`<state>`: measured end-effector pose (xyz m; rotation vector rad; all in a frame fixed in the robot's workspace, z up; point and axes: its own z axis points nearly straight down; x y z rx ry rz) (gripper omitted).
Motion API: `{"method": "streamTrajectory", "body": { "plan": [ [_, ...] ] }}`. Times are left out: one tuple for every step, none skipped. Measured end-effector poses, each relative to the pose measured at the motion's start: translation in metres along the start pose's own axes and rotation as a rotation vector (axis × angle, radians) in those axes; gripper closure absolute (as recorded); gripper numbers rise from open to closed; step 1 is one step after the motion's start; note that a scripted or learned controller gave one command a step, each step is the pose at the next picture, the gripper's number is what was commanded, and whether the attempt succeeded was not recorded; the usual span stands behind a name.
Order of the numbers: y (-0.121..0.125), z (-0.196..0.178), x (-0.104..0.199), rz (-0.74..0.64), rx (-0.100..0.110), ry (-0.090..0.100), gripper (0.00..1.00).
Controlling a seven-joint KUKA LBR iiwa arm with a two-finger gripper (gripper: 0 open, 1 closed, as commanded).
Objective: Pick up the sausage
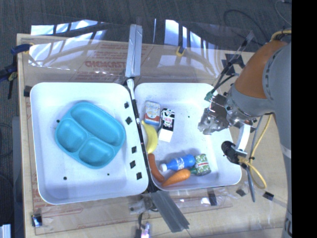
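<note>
Smooth reddish-brown curved sausage [155,168] lies beside glossy orange carrot [177,178]; metallic end effector [210,122] hovers apart, finger state indeterminable.

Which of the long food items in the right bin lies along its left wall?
The banana, yellow, lies along the left wall, and the reddish-brown sausage continues below it. The orange carrot lies instead along the near wall.

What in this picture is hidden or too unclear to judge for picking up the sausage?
- Gripper: fingers blurred in the camera view; open or shut unclear.
- Sausage: its lower end is hidden under the carrot.
- Small cartons: labels too small to read.
</note>
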<state>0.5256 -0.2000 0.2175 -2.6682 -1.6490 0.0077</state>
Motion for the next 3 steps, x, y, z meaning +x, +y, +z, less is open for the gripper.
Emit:
{"method": "streamTrajectory", "body": {
  "plan": [
    [0.0, -0.006, 0.002, -0.008, 0.005, -0.002, 1.0],
    [0.0, -0.011, 0.003, -0.015, 0.009, -0.003, 1.0],
    [0.0, -0.017, 0.004, -0.022, 0.012, -0.005, 1.0]
  ]
}}
